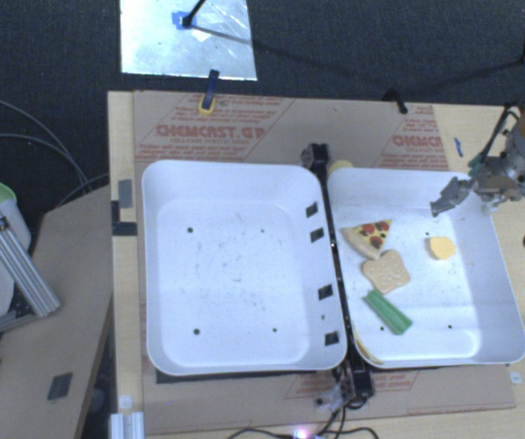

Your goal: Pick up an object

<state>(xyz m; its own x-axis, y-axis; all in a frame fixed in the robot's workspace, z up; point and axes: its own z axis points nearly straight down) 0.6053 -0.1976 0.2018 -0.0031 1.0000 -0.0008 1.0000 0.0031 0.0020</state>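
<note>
- Our end effector (450,197) hangs over the far right of the right bin (496,245); we cannot tell if it is released or clenched, and we see nothing in it.
- Targets sit in that bin: pizza (370,237), toast (386,272) just nearer, green block (388,312) nearest, yellow piece (442,248) to the right, closest to us.
- Risk, we judge: pizza and toast lie flat and near each other, so a low grip could skid off or nudge both. The yellow piece is small and could squirt away.
- Left bin (166,190) sits alongside, both on a cardboard sheet (244,128) atop the surface; dark carpet (43,53) beyond, with a shiny plate (185,26) far off.
</note>
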